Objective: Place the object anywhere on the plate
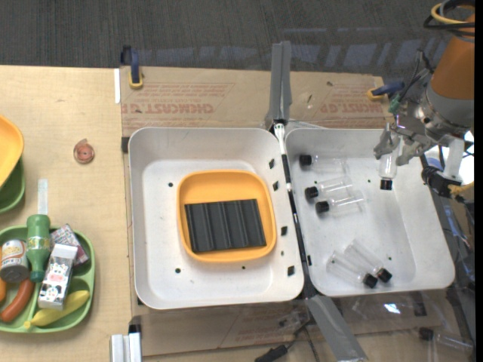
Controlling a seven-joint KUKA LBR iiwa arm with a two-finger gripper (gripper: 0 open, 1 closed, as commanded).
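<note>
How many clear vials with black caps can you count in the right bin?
5: one near the back left, two left of centre, two at the front. The gripper may hold another.

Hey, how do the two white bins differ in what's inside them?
The left bin holds one orange plate with a dark ribbed slab on it; the right bin holds several clear black-capped vials, scattered and mostly lying down. The claw hangs over the right bin, not the left. Both bins are shallow, white and round-cornered.
</note>
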